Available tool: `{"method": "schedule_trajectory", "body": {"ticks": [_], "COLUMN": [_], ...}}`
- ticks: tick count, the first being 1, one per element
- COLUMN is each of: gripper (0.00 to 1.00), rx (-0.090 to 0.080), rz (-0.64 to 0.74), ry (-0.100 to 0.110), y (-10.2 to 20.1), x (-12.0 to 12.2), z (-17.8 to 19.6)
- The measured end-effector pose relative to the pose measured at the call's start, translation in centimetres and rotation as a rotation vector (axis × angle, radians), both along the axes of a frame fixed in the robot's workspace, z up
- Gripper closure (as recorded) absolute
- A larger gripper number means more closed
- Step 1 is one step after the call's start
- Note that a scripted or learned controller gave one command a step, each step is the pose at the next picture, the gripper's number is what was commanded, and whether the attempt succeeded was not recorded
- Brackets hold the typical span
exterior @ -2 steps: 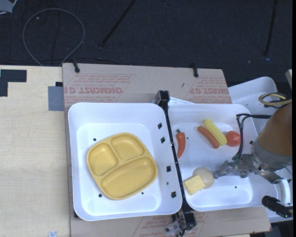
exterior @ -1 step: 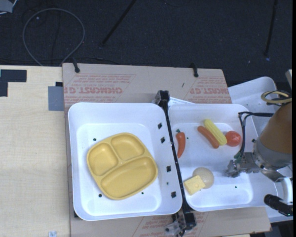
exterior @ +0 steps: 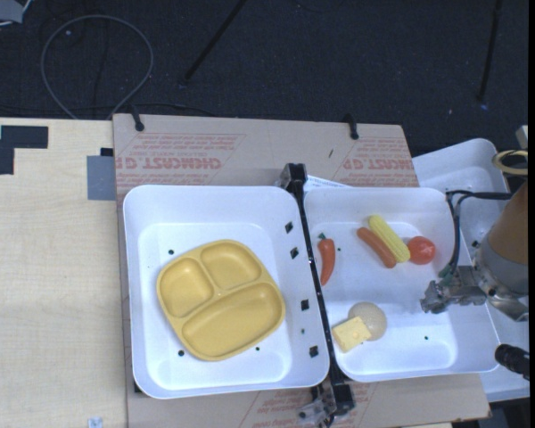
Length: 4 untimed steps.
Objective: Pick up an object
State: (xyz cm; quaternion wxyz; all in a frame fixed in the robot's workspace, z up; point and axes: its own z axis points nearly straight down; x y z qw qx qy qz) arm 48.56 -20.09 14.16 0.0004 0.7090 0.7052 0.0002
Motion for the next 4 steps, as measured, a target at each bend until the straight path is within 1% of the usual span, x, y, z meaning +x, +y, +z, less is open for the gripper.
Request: {"method": "schedule_trajectory", "body": {"ticks": [1, 2, 3, 4], "gripper": [1.00, 1.00, 1.00, 1.00], "rx": [-0.001, 0.000, 0.003, 0.004], "rz": [0.007, 0.008, 0.010, 0.011], "ry": [-0.003, -0.001, 0.004, 0.004], "y": [-0.4, -0.5, 3.9, 9.6], "x": [0.5, 0.6, 0.5, 1.5], "z": [6.2, 9.1, 9.4, 8.6]}}
